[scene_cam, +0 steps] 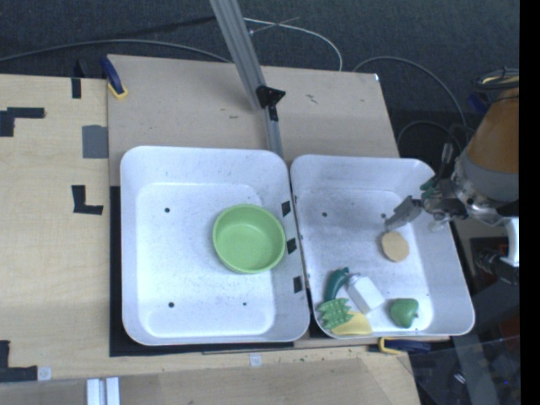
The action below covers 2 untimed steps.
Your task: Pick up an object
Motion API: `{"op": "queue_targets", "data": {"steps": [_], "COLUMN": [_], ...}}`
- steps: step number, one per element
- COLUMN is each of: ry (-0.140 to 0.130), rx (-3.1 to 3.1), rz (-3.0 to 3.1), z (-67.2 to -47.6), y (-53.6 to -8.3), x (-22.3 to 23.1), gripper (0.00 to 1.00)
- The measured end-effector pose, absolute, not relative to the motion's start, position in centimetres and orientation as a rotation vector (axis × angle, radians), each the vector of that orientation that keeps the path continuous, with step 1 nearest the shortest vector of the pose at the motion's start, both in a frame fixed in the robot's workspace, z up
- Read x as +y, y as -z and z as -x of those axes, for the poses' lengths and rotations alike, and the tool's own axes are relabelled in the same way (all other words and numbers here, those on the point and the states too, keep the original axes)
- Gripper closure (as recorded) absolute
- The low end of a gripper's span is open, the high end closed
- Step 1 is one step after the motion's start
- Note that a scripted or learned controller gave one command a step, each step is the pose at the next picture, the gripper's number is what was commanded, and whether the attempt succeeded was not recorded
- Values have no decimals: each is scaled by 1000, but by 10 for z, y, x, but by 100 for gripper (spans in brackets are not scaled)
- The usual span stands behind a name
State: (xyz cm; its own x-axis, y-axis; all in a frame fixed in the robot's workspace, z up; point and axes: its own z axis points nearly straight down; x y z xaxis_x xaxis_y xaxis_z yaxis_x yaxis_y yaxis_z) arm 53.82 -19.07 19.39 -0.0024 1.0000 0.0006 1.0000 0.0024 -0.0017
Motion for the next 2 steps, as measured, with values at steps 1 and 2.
{"op": "queue_targets", "data": {"steps": [1, 2], "ry": [-1, -7], "rx": [-2223, -2217], "rz": [2218, 2215], "z": [-538, -527], "y": [-194, -136], "x": [-191, -189], "gripper": [0, 0]}}
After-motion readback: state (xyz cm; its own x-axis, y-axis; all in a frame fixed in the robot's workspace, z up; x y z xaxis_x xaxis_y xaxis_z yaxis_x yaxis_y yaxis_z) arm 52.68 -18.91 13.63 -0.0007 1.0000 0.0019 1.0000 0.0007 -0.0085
